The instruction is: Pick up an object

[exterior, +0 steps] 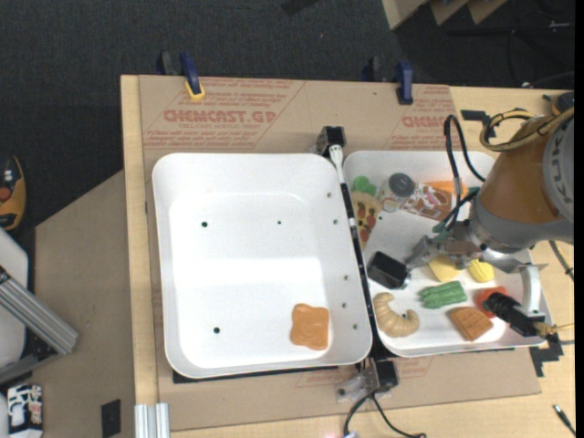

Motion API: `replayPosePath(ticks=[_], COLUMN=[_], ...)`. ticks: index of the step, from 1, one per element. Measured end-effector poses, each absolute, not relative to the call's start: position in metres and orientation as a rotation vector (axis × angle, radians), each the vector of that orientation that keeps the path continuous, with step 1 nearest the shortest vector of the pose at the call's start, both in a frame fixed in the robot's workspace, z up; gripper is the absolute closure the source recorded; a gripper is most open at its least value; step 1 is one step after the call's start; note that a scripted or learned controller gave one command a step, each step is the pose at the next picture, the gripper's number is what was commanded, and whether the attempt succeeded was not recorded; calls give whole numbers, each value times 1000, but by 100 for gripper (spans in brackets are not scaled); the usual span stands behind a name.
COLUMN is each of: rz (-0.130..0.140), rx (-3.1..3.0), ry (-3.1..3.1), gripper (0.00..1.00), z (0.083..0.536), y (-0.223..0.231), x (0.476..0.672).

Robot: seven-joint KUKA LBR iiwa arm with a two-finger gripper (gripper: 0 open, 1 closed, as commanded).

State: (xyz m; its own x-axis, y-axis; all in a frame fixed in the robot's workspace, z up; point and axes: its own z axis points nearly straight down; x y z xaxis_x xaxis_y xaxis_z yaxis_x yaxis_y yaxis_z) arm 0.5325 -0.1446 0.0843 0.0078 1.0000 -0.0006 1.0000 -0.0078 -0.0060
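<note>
Left bin: wide open floor, 1 orange piece near its front right corner. Right bin: crowded; black block, croissant, green piece close together. Arm overhangs its right half.

Two bins are sitting side by side on the counter. The gripper is hanging over the right bin. A block is lying just left of the jaws, a croissant below-left, and a pod directly below. A waffle is lying far left, in the left bin.
</note>
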Motion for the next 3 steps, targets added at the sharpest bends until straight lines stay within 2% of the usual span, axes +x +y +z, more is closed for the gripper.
replayPosePath(ticks=[1,2,3], rz=[-23,-10,-10], rx=[-2202,-2225,-2212], ry=[-2215,-2233,-2235], gripper=[0,0,0], z=[85,212,268], y=[-203,-181,-85], x=[522,506,480])
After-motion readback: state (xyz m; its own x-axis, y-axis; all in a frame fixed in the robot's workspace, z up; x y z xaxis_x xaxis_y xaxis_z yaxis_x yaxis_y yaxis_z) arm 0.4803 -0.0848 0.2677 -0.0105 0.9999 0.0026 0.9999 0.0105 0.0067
